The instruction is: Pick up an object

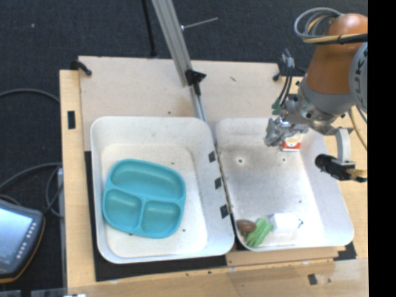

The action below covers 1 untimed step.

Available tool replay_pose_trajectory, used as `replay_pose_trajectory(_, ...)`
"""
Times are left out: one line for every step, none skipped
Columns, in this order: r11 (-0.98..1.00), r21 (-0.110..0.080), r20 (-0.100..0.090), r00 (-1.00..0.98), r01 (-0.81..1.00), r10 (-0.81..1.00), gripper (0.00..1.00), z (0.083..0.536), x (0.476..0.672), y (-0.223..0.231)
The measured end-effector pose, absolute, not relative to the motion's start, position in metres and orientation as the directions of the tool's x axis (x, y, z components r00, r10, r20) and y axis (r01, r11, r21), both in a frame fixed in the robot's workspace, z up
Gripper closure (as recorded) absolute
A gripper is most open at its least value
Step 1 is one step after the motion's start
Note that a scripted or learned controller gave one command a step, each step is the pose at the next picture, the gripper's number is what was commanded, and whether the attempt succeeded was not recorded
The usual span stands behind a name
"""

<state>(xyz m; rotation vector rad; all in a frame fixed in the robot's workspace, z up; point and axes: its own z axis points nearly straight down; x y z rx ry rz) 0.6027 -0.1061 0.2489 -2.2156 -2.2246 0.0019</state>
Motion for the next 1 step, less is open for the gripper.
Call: replay_pose_trajectory(0.005,-0.005,0.002,-0.005,1.0,1.0,1.0,0.219,0.5545,-0.0553)
